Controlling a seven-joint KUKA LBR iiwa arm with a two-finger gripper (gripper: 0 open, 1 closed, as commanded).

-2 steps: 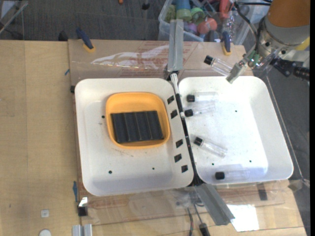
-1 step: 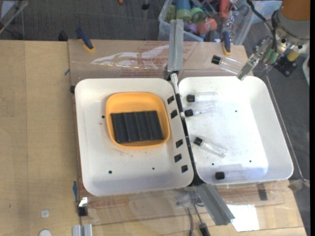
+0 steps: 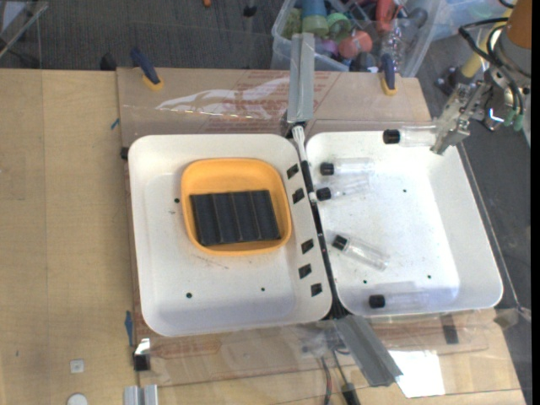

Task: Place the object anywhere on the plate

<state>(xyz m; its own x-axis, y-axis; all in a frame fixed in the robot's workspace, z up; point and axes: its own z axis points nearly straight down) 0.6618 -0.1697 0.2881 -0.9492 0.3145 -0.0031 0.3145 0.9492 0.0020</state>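
Plywood counter (image 3: 51,226), pale and bare on the left, carries a brown board (image 3: 202,91) under two shallow white bins set side by side. Behind the counter lies dark grey floor (image 3: 126,15), and a clear plastic tub (image 3: 363,15) of mixed coloured toys stands at the back, right of centre.

The left bin (image 3: 160,285) holds an orange plate (image 3: 232,171) with rounded corners, set a little above the bin's middle. On the plate rests a dark ribbed block (image 3: 234,218), lying flat and covering most of the plate's lower half, so the task's thing is already on the plate. A row of small black marks (image 3: 305,245) runs down the ridge where the two bins meet.

The right bin (image 3: 456,251) contains several clear plastic tubes with black caps: one (image 3: 409,137) along the top rim, two (image 3: 346,180) near the upper left, one (image 3: 359,250) tilted near the middle, and one (image 3: 401,298) by the lower edge.

At the far right, the arm's claw (image 3: 447,137) hangs over the right bin's upper right corner, with nothing visible between its fingers; whether they are parted or closed I cannot tell.
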